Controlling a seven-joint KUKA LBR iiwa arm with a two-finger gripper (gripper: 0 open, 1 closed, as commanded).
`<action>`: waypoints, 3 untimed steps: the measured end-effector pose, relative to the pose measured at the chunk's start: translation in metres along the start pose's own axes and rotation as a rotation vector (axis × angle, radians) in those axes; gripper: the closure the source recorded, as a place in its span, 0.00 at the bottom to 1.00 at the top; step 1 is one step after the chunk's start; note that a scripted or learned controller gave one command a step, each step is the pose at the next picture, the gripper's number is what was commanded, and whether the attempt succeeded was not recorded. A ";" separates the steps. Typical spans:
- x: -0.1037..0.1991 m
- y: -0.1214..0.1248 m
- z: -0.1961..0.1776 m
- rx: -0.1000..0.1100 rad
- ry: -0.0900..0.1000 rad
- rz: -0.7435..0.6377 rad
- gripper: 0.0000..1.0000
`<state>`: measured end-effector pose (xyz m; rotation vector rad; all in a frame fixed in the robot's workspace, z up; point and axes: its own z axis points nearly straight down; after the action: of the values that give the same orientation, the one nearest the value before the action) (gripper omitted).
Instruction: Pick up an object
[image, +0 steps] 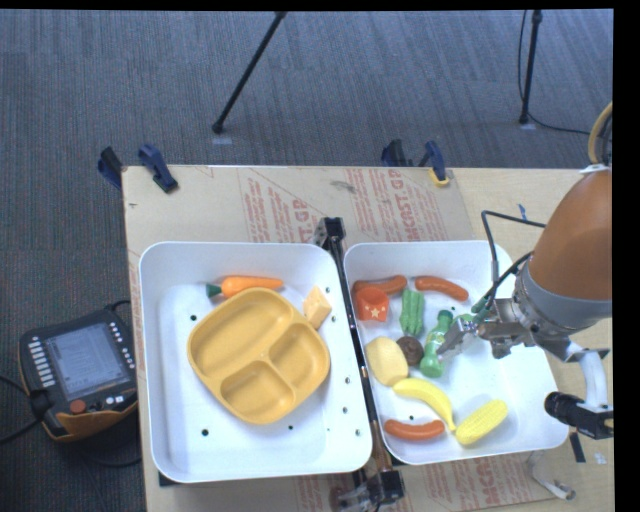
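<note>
The arm (575, 250) is cut off at the right side. Its hand (462, 332) is small and blurry, so its tips are too hard to make out. The yellow plate (258, 354) covers part of the carrot (245, 285). The bench (240, 200) runs off the bottom. The stand (245, 75) is cut off at the top.

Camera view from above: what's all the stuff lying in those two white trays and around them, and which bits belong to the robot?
bins: 2, white, side by side on the bench
divided plate: 1, yellow, left bin
carrot: 1, orange, left bin, behind the plate
sausages: 3, red-orange, right bin
banana: 1, yellow, right bin
corn: 1, yellow, right bin, front
potato: 1, pale yellow, right bin
green vegetables: 2, right bin
clamps: several, blue, bench's far edge
handheld screen: 1, floor, left
arm: 1, grey and orange, right
hand: 1, over right bin
</note>
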<state>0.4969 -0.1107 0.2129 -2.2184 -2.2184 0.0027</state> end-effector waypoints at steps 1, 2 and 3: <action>0.017 0.014 0.121 0.002 0.001 0.265 0.00; 0.017 0.014 0.112 0.004 0.002 0.269 1.00; -0.009 -0.021 -0.002 -0.003 -0.001 0.140 1.00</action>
<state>0.4758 -0.1192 0.2151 -2.3703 -2.0591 0.0011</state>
